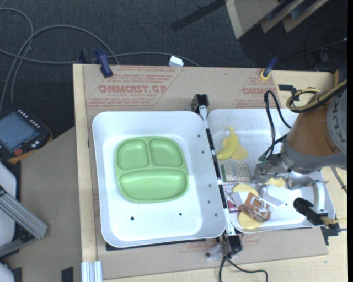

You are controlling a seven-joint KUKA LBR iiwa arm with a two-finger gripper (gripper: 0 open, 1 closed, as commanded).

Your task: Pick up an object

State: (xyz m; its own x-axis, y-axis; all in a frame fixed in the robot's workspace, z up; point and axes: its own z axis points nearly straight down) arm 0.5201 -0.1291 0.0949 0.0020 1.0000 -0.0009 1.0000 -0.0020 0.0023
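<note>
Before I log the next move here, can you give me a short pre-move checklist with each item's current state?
1. Gripper is over the right bin: ok.
2. Object seen between the fingers: cannot tell.
3. Pick candidates are present: banana, checkered card, brown packet: ok.
4. Candidates are well separated: not ok, the lower items overlap.
5. Green tray sits flat in the left bin: ok.

Dark grey carpet floor; loose cables at 11 o'clock. Handheld screen pendant at 9. Pale wooden furniture at 1. Aluminium rail at 8.
</note>
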